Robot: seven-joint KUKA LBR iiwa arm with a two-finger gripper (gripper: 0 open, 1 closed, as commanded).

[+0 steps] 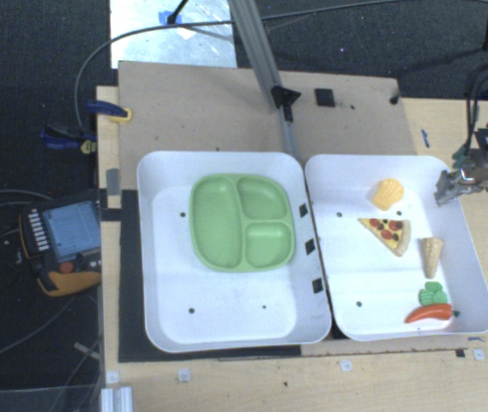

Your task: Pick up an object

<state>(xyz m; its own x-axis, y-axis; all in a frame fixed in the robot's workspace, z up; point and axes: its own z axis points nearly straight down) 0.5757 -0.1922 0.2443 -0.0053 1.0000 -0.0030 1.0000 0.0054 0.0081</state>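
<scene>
You're at the approach step: your pincer (pixel 452 187) hangs over the right bin's (pixel 346 320) far right rim, and I can't tell how it is set. Nearest targets are the yellow piece (pixel 387 193) and pizza slice (pixel 388 233); next, move left and descend.

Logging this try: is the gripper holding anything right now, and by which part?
Nothing is held. The gripper hangs over the right bin's far right rim, apart from the yellow toy and pizza slice.

I see a green three-compartment plastic plate (pixel 243 222) in the left white bin (pixel 165 316); a toy pizza slice (pixel 388 233) lies in the right white bin (pixel 475 316).
</scene>
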